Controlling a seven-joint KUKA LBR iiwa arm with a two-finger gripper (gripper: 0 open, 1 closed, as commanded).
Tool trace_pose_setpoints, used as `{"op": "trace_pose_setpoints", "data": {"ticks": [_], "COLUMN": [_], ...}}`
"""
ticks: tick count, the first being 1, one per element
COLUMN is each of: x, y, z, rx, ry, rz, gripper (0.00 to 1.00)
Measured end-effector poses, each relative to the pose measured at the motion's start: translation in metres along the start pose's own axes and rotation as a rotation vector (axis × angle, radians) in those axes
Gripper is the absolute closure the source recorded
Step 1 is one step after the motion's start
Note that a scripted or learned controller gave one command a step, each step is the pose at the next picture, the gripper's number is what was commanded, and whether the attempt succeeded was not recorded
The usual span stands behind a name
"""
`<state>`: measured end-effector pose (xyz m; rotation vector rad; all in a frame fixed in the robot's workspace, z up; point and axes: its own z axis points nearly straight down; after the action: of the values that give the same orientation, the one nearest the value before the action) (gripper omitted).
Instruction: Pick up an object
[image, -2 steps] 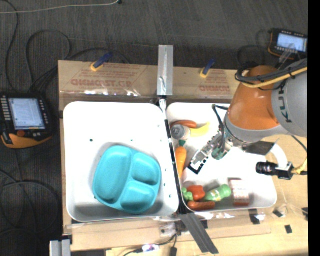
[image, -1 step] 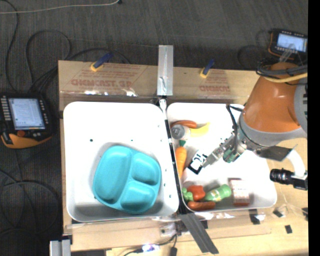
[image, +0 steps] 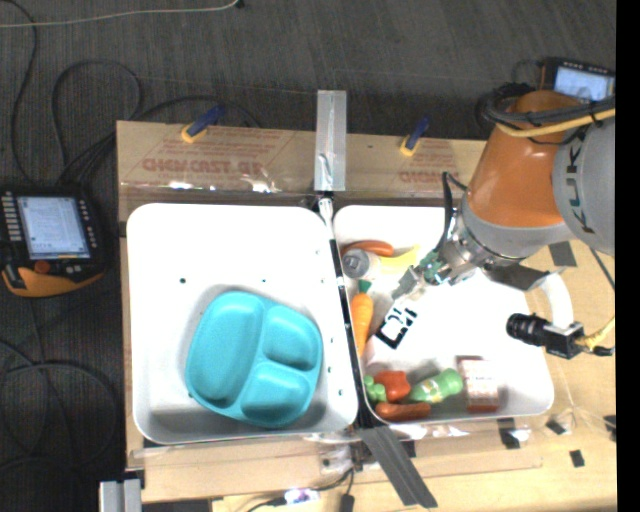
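Observation:
My gripper (image: 412, 283) hangs over the upper left part of the right bin (image: 520, 345), reaching in from the right. Just below its tip lies a white card with black markings (image: 393, 326). A carrot (image: 361, 315) lies along the bin's left wall, with a grey round piece (image: 355, 264) and an orange-red piece (image: 372, 247) above it. A yellow piece (image: 398, 257) sits beside the gripper. Along the front lie a red pepper (image: 389, 384), a red sausage-like piece (image: 402, 410), a green item (image: 440, 385) and a brown-and-white box (image: 479, 383).
The left bin (image: 165, 250) holds a turquoise divided plate (image: 256, 358). A black camera unit (image: 540, 331) juts in at the right bin's right edge. A handheld pendant (image: 48, 240) lies on the floor at far left. Cardboard backs both bins.

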<state>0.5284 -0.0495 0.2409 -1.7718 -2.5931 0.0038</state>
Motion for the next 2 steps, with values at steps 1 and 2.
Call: {"op": "trace_pose_setpoints", "data": {"ticks": [1, 2], "x": [-0.018, -0.079], "y": [0.023, 0.056], "z": [-0.001, -0.004], "rx": [0.001, 0.001], "ry": [-0.001, -0.003], "rz": [0.324, 0.567], "gripper": [1.0, 1.0]}}
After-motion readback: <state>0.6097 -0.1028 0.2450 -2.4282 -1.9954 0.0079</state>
